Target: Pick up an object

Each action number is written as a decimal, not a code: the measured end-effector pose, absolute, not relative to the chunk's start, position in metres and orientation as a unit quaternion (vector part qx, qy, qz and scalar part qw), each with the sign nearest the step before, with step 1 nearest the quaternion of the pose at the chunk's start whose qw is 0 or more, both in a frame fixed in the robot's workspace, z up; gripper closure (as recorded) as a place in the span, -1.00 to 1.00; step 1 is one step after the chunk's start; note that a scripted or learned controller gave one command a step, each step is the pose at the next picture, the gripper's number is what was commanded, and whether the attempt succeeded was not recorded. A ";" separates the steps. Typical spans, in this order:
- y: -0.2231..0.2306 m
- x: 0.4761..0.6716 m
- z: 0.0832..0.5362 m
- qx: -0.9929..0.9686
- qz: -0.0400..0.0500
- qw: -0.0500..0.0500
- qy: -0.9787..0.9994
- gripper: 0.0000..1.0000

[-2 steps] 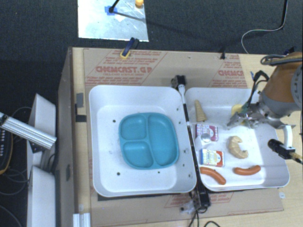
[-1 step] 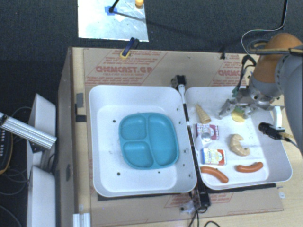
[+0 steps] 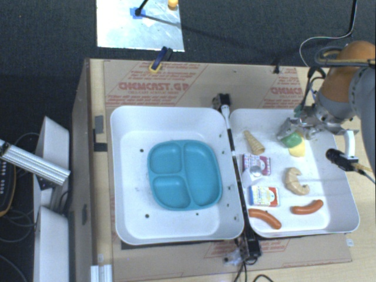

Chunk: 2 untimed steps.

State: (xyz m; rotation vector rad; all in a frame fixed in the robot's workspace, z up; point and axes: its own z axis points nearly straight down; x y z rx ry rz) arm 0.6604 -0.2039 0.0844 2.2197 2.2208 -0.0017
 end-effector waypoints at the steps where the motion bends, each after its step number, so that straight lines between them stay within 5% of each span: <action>1: -0.203 0.662 0.097 0.706 0.001 0.003 0.709 1.00; 2: -0.145 0.619 0.084 0.706 0.001 0.000 0.708 1.00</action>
